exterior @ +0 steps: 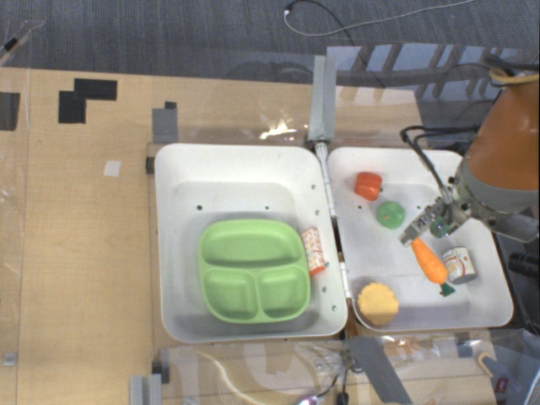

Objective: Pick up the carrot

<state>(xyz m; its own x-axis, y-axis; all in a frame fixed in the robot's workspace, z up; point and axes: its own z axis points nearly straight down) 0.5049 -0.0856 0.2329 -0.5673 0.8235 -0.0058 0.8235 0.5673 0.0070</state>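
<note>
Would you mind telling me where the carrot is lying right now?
The carrot lies in the right bin, toward its right side, just below the gripper and beside the small can, with the green ball up-left.

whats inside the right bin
The right bin holds a carrot, a small can beside it, a red pepper, a green item and a yellow one. The arm covers its far right corner.

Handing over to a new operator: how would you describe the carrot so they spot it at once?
Look in the right-hand white bin, toward its right side just below the gripper. The carrot lies slanted there beside a small can: the long, tapered orange piece with a green tip, unlike the round yellow item.
</note>
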